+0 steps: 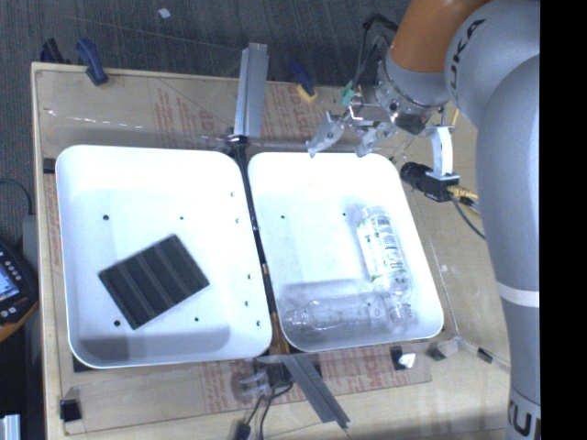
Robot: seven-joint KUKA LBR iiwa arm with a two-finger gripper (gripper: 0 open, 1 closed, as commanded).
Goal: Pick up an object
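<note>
Hovering open gripper [347, 137] above right bin's [303, 177] far rim.

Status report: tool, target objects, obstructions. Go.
Tool open, holding nothing, above right bin's far rim. Two clear plastic bottles lying in right bin; dark ribbed pad in left bin. Nothing blocking the bottles.

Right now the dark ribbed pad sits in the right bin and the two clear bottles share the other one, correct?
Not quite. The camera view shows the dark ribbed pad in the left bin; the two clear bottles share the right bin.
</note>
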